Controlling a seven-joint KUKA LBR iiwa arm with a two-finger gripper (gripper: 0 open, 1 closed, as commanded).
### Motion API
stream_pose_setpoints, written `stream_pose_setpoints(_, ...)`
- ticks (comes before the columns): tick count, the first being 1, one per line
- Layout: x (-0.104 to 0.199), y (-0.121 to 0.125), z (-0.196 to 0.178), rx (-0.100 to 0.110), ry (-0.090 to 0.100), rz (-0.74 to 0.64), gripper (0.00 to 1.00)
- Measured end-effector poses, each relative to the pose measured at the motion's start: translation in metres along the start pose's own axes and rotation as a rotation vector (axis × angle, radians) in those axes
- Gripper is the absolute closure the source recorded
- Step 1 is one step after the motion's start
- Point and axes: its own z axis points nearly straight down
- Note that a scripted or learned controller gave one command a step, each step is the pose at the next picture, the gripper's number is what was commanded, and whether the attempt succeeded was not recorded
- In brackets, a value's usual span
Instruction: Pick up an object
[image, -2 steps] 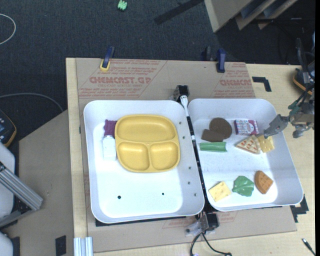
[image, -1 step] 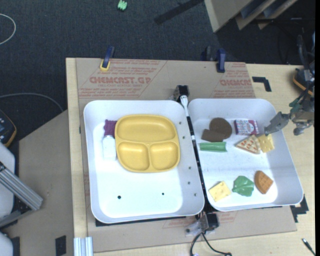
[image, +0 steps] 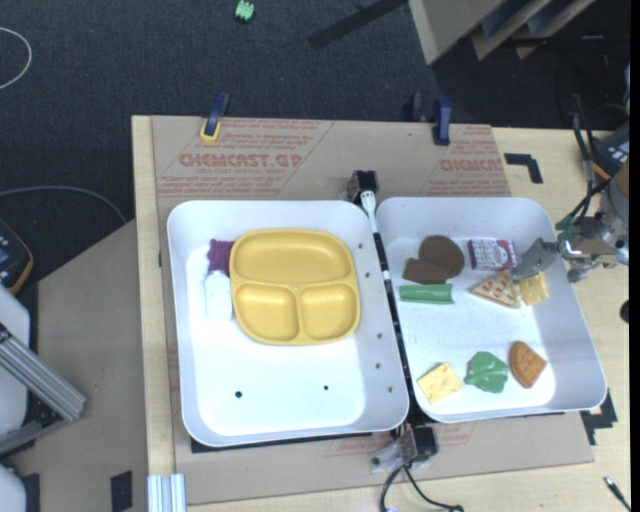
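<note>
The right bin (image: 572, 335) holds several toy foods: a brown piece (image: 435, 258), a pink and white packet (image: 490, 252), a green pod (image: 426, 293), a pizza slice (image: 496, 291), a yellow chunk (image: 536, 290), a cheese wedge (image: 439, 382), a green leafy piece (image: 487, 370) and an orange-brown bread piece (image: 527, 363). My gripper (image: 530, 263) reaches in over the bin's right rim. It hangs just above the pizza slice and the yellow chunk, beside the packet. Nothing is seen lifted off the bin floor.
The left bin (image: 280, 395) carries a yellow divided plate (image: 295, 285), with a purple item (image: 220, 253) and a white bottle (image: 217, 295) at its left side. A black divider with clamps runs between the bins. Cardboard bench surface surrounds both bins.
</note>
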Motion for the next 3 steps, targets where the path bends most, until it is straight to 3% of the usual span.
stream_pose_setpoints(2,-0.003,-0.008,0.114,0.001,0.001,0.001,0.00)
stream_pose_setpoints(3,-0.005,-0.006,0.099,-0.007,-0.003,0.001,1.00)
